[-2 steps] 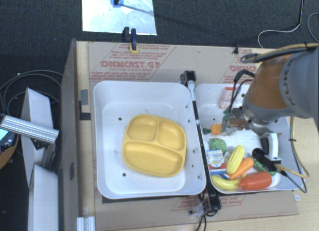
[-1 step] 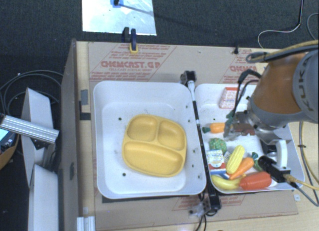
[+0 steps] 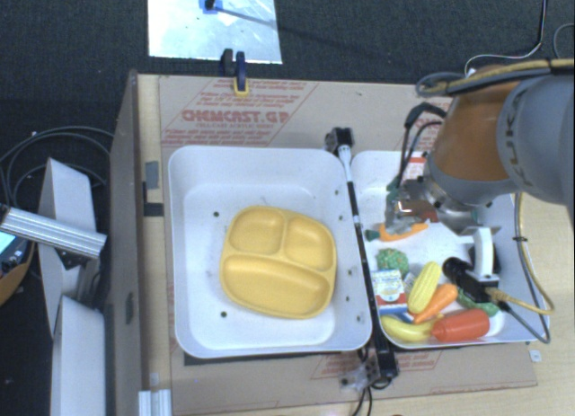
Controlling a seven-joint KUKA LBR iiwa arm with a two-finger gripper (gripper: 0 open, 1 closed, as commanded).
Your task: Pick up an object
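Right bin (image 3: pixel 503 338), near corner: a heap of toy food. Corn cob (image 3: pixel 424 287) upright-ish in the middle, carrot (image 3: pixel 437 302) touching its right side, banana (image 3: pixel 402 329) along the front wall, red pepper (image 3: pixel 463 325) beside it, broccoli (image 3: pixel 391 260) just left of the corn. Jaws (image 3: pixel 406 216) low over the bin's far-left part, above an orange piece; cannot tell whether wide, narrow or holding. Left bin (image 3: pixel 198 225): a yellow divided plate (image 3: pixel 278 261), lying flat. Both bins on the cardboard-covered tabletop (image 3: pixel 243 113).
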